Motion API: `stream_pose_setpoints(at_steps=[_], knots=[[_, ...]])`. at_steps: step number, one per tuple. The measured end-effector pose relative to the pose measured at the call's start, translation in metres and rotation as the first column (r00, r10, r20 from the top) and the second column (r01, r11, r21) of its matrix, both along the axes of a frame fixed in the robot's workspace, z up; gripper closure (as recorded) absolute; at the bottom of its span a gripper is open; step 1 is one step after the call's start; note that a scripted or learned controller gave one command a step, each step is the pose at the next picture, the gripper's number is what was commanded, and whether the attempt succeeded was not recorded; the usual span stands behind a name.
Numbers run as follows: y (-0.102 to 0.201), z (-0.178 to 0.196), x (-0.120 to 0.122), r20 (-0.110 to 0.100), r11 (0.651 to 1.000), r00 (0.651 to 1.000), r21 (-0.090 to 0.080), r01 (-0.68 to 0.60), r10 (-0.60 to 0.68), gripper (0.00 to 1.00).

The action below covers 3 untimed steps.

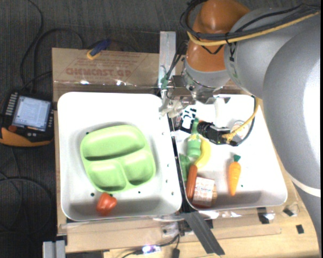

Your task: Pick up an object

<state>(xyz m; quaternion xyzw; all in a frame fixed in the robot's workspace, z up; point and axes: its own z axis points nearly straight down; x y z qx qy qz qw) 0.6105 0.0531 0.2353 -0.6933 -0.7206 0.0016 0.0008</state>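
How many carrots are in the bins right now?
1: the carrot lies in the right bin, right of the sausage. The arm may hide others.

Dark carpet floor (97, 15) with black cables (29, 63)

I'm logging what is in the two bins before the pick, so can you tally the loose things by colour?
Green: 2, the divided tray and the small green toy
Yellow: 1, the banana
Orange: 1, the carrot
Red: 2, the tomato-like piece and the sausage
Pink and white: 1, the small box
Total: 7
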Motion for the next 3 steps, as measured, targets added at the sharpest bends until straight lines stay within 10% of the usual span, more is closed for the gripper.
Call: stream_pose_setpoints(at_steps=[1,3], knots=[[-0.011,-0.013,0.057,0.001,1.000,1.000,-0.003,-0.012,0.012,1.00],[0.046,-0.010,0.021,0.001,1.000,1.000,-0.002,-0.012,0.012,1.00]])
